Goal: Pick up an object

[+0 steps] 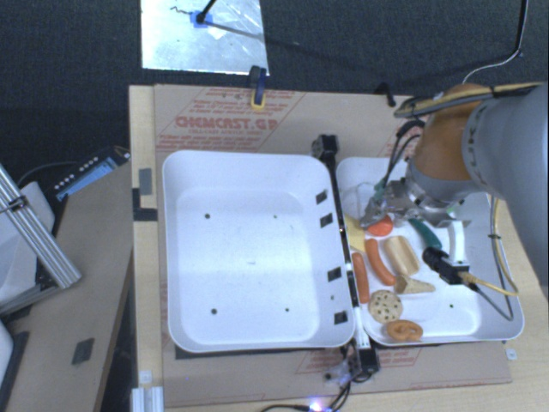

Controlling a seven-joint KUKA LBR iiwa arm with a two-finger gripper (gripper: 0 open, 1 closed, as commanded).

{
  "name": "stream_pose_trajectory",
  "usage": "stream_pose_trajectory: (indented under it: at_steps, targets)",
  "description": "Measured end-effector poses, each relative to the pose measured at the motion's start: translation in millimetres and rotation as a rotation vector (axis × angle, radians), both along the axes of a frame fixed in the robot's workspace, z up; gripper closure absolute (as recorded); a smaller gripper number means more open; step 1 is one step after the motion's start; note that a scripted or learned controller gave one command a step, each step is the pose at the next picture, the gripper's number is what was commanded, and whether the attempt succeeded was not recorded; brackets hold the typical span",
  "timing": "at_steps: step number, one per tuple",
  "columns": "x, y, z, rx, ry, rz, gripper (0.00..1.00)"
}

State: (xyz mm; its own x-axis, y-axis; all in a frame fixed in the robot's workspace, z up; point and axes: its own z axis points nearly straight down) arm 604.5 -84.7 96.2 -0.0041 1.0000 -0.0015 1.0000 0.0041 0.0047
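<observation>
The hand (382, 210) is lowered over a small red piece (380, 227) in the right bin (489, 320), its opening not discernible; the piece, judged light, smooth toy food, is best pinched across its middle.

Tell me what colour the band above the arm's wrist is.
Orange, seen in the camera view: the band sits above the right bin.

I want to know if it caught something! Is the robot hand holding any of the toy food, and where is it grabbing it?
Cannot tell. The gripper is low in the right bin, right beside a red piece.
</observation>
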Motion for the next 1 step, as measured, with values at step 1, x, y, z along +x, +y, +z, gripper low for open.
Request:
stream_pose_trajectory:
  at_steps: [1]
  targets:
    - [-0.4, 80.8, 94.2, 0.004, -0.005, 0.008, 1.0]
